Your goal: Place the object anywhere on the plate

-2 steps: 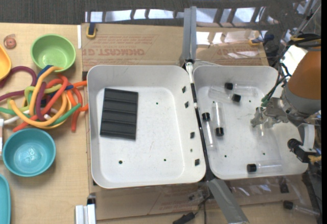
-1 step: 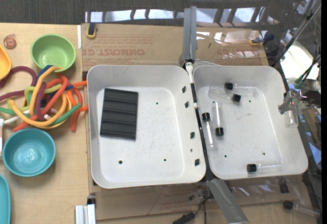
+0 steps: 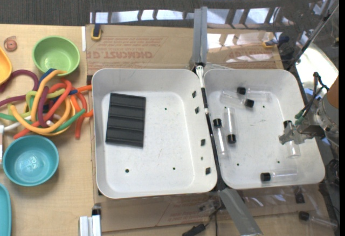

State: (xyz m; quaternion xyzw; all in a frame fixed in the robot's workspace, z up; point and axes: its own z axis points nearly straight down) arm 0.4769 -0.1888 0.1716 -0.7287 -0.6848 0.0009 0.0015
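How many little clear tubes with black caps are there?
5 tubes: two near the right bin's back, two by its left wall, one at its front; another may hide beside the gripper.

Two white bins side by side: left bin (image 3: 102, 122) and right bin (image 3: 291, 81). One ribbed black plate (image 3: 125, 119) in the left bin; five clear tubes with black caps in the right, at (image 3: 251, 91), (image 3: 237, 101), (image 3: 220, 135), (image 3: 229, 124) and (image 3: 279, 176), perhaps a sixth, hard to tell, by the end effector (image 3: 294, 133). Two bowls on the surface, one green (image 3: 55, 55) and one blue (image 3: 30, 160), plus one tangle of coloured cords (image 3: 48, 103), too knotted to count.
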